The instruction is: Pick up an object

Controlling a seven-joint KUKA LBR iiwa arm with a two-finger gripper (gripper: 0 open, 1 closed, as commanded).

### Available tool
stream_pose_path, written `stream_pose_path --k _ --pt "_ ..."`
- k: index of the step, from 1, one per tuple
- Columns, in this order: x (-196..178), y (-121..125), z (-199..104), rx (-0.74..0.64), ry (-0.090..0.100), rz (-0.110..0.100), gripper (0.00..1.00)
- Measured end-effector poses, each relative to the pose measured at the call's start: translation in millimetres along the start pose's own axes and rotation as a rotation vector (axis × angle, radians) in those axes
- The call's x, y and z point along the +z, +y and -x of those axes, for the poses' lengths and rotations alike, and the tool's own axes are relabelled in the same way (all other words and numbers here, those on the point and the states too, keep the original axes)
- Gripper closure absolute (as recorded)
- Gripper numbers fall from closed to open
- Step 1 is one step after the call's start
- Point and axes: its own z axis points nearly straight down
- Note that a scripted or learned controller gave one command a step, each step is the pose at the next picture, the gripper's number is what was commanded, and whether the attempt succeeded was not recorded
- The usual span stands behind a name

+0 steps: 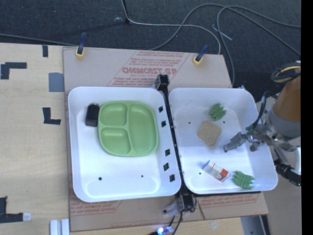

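Observation:
My gripper (242, 145) hangs over the right side of the right bin (195, 98), reaching in from the right edge. Its fingers (233, 143) are spread open with nothing between them. A tan bread-like slice (209, 132) lies just left of the gripper, apart from it. A small green leafy toy (216, 112) sits above the slice. Near the bin's front lie a red, white and blue carton (215, 171) and a second green toy (242, 179).
The left bin (80, 146) holds a green divided plate (128, 129) with a small black block (92, 115) at its left. A black clip strip (168, 131) runs between the bins. Cables cross the dark floor behind the bench.

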Motion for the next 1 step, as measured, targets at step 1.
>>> stream_pose_path --k 1 --pt "46.8 -0.4 6.8 0.0 -0.001 0.001 0.0"
